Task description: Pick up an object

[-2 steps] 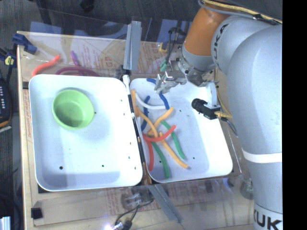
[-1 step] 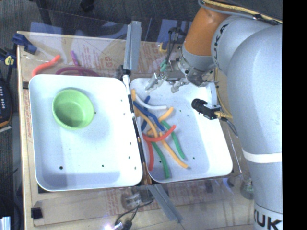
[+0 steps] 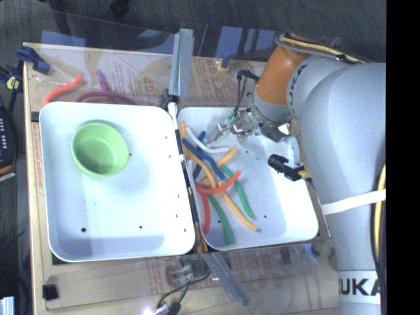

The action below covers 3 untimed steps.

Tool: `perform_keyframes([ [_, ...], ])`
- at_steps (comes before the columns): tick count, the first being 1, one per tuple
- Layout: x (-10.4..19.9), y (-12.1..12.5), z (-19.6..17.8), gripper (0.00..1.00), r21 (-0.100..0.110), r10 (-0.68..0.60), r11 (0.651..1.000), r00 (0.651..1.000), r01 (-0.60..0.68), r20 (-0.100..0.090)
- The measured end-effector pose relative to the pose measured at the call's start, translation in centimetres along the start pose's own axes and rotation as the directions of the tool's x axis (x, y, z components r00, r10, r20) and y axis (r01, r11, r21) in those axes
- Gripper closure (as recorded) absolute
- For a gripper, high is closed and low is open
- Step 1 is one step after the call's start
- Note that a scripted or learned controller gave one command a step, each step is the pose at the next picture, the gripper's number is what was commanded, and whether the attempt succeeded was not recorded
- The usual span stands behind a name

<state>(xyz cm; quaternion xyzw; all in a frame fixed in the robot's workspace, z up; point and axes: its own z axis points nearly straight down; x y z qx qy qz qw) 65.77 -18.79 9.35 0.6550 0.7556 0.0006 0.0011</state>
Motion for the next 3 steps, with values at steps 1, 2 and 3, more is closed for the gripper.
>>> perform_keyframes([
  [1,3.8,-5.9,-0.2,0.0,-0.003,-0.032,0.999,0.999,0.032,0.002],
  [2,1.6,-12.3,0.0,0.0,0.003,-0.007,1.0,1.0,0.007,0.001],
  [3,3.1,-5.1,0.1,0.0,0.008,-0.002,1.0,1.0,0.002,0.001],
])
